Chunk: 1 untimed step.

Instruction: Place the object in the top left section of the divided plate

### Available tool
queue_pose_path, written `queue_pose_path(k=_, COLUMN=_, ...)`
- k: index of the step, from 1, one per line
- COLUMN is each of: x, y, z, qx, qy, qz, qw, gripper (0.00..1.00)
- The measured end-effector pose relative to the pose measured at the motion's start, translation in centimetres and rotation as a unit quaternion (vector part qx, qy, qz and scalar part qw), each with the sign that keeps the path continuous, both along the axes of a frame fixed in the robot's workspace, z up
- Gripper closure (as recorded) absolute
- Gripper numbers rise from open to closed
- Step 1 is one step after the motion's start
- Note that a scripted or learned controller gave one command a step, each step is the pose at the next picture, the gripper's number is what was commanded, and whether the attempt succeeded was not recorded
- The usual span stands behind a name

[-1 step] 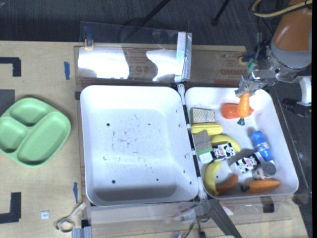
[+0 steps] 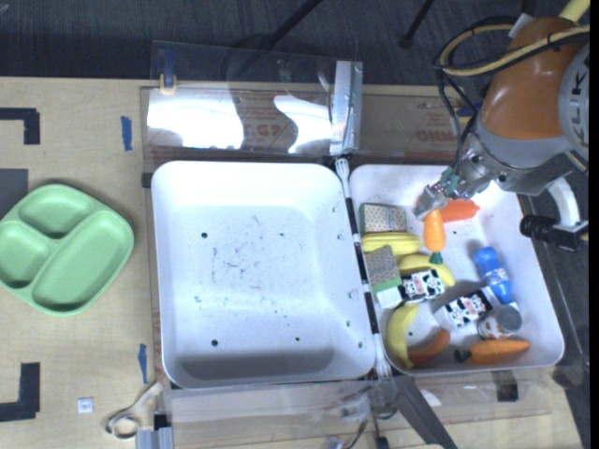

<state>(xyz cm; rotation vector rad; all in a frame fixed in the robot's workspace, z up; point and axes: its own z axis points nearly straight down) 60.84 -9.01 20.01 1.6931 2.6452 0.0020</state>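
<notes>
The claw (image 2: 440,195) is hanging over the right bin (image 2: 543,251), just above a carrot (image 2: 433,230); I cannot tell how it is set. The carrot is lying among bananas (image 2: 391,243), a blue bottle (image 2: 492,271) and other toys. The green plate (image 2: 64,248) is sitting on the counter (image 2: 75,120), well left of the left bin (image 2: 253,269).

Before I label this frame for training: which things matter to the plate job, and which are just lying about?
Job:
divided plate, green, on the bench at left
gripper, over the right bin
carrot, just under it

Lying about:
left bin
bananas
blue bottle
sponge
second carrot
</notes>
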Motion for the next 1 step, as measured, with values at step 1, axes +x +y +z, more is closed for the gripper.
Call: queue_pose_path(k=1, x=3.18, y=-1.62, z=-6.93, qx=-0.0001, qy=-0.001, qz=-0.067, qw=0.9977, gripper=1.00)
